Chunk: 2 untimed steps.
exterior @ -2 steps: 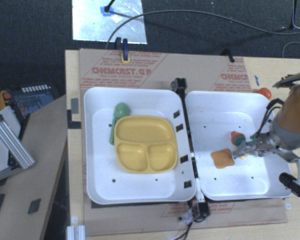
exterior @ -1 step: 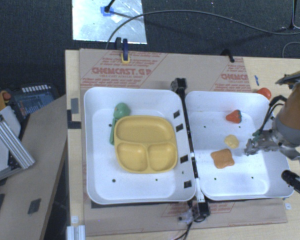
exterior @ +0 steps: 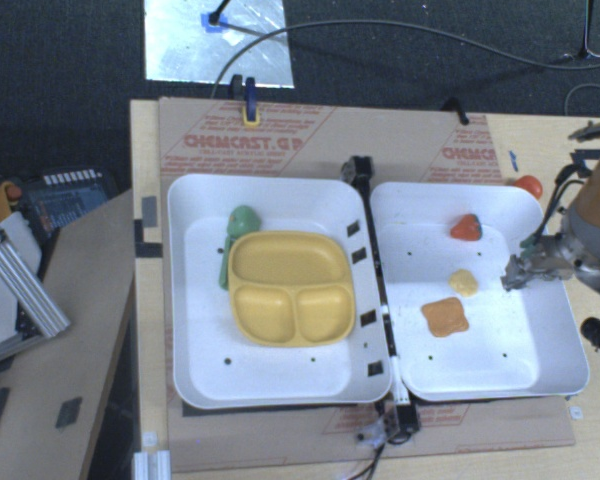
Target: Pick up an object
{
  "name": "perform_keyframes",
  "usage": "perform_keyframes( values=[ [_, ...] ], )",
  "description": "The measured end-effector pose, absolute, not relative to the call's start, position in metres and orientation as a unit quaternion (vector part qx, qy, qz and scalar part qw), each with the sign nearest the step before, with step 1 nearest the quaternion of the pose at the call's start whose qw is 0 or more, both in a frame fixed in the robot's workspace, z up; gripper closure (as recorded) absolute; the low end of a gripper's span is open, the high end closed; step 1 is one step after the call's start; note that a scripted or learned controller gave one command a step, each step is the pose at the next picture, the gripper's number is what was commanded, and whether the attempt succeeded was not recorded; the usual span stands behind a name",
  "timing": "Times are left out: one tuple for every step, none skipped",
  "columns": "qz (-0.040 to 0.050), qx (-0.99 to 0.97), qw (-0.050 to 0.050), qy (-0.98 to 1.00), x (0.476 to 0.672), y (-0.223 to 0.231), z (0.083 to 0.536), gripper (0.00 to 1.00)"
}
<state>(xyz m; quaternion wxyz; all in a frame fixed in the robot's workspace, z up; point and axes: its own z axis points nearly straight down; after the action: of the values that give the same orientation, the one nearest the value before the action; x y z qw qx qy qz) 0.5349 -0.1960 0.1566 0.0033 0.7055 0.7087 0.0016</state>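
1. Camera view, landmark: the right bin [exterior: 555,368], one of two white bins on the bench [exterior: 145,308].
2. The tool [exterior: 515,274] sits low over the right bin's right side, at the end of the grey arm [exterior: 595,218]. Its state: cannot tell, the tip is too small and blurred. Nothing shows held.
3. Candidates inside the right bin: a red-orange piece [exterior: 466,228] near the back wall, a pale yellow lump [exterior: 463,283] at mid-bin, and a flat orange piece [exterior: 445,317] just in front of the lump.
4. The yellow lump lies nearest the tool, apart from it, toward the bin's centre.
5. Judgement: all three look like light toy food, probably smooth plastic, so slippery; not fragile.
6. Judgement: take the lump across its narrow width; the flat piece offers low edges only.
7. Left of the right bin, the other bin holds a yellow divided tray [exterior: 288,286] and a green item [exterior: 238,230].
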Motion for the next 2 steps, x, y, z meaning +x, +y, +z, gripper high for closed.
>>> perform_keyframes(
  values=[
    [0.0015, 0.706, 0.003, 0.709, 0.537, -0.196, 0.211, 1.0],
    [0.0012, 0.704, 0.001, 0.71, 0.553, -0.15, 0.204, 1.0]
  ],
)
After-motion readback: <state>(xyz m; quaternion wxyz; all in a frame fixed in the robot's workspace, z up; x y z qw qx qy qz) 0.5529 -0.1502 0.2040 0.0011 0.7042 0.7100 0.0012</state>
